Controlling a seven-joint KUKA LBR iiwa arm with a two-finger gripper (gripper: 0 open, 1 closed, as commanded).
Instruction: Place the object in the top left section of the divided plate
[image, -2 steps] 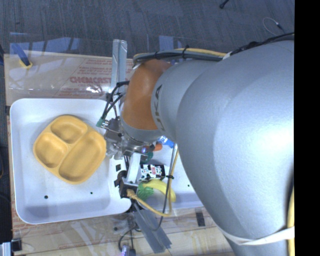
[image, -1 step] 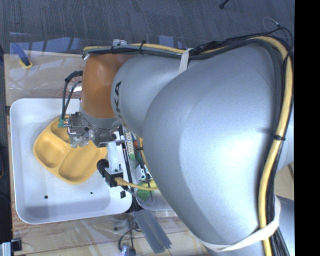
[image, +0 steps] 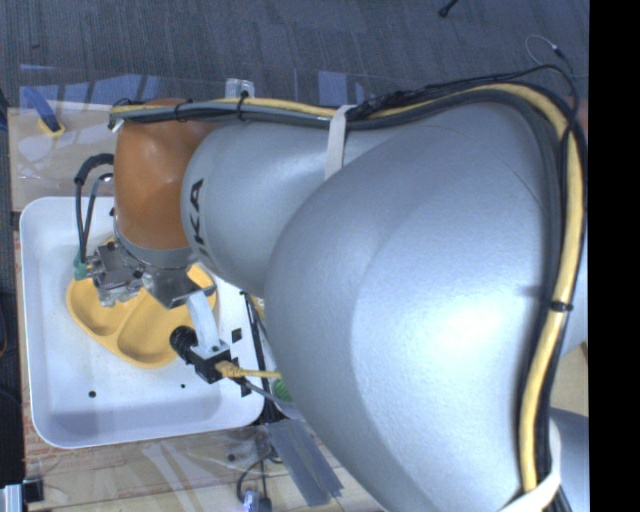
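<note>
Because the grey arm (image: 420, 290) fills most of the right and centre of the frame, little of the desk (image: 130, 465) is seen beyond a wooden strip along the lower left edge. Beyond that strip, the left white bin (image: 60, 400) is seen in the lower left, and a yellow divided plate (image: 125, 325) lies in it, partly covered by the wrist. The hand (image: 110, 275) is held low over the plate's upper part, in the left middle of the frame; whether it is open, closed or gripping anything cannot be told, and the object to be placed cannot be made out. The placing step is judged to be in hand, the hand being already over the plate. The next move would call for the correct section to be confirmed under the hand before any release. Further up, on the link beside the orange band (image: 150, 190), the dark letters "KA" can be read, taken to be part of the maker's name.
</note>
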